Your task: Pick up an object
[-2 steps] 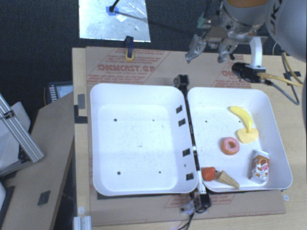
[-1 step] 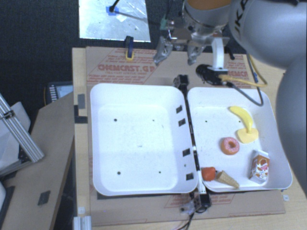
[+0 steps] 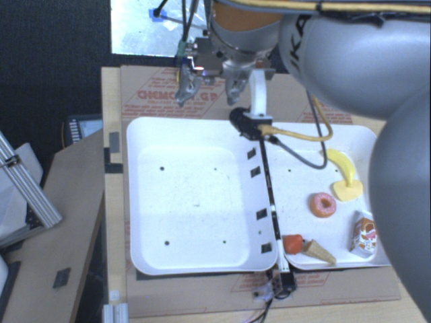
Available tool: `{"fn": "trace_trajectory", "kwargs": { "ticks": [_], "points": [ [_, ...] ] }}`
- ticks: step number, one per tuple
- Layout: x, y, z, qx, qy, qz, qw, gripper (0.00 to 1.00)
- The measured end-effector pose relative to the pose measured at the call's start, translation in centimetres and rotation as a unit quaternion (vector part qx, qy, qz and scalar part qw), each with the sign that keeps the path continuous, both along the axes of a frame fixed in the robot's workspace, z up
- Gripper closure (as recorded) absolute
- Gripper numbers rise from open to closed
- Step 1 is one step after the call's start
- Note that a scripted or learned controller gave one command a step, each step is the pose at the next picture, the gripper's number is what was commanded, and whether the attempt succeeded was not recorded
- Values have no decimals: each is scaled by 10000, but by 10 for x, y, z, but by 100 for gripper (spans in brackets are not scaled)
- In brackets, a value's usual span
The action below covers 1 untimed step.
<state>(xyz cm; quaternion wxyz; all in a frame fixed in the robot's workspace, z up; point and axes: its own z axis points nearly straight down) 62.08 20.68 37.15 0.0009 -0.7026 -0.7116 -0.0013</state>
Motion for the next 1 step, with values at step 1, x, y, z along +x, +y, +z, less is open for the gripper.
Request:
{"fn": "trace_trajectory", "kwargs": {
  "ticks": [1],
  "points": [
    [46, -12, -195, -35, 53, -69, 10000, 0]
  ]
}}
